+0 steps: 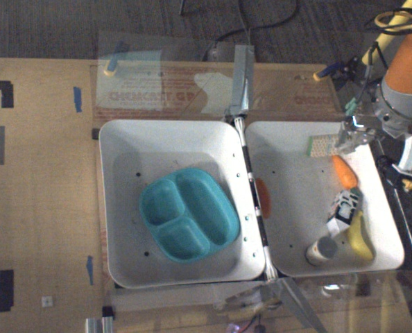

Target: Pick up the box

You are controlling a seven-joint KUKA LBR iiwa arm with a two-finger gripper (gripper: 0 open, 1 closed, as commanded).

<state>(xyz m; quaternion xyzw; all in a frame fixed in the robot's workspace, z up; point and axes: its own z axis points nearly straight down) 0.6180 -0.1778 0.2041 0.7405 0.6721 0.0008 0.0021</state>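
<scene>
Two bins lie side by side; the left bin [116, 207] holds a teal tray [188, 214]. In the right bin [289, 207], the box [322, 145] lies at the far wall, not lifted. The gripper [352, 139] hangs just beside it, whether apart or together I cannot tell. A carrot [344, 172] crowds the near side.

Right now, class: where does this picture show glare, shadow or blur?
Camera view: glare on the clear sheet behind the left bin; soft shadow under the teal tray; the gripper over the box looks blurred; the floor along the top is dim.
</scene>
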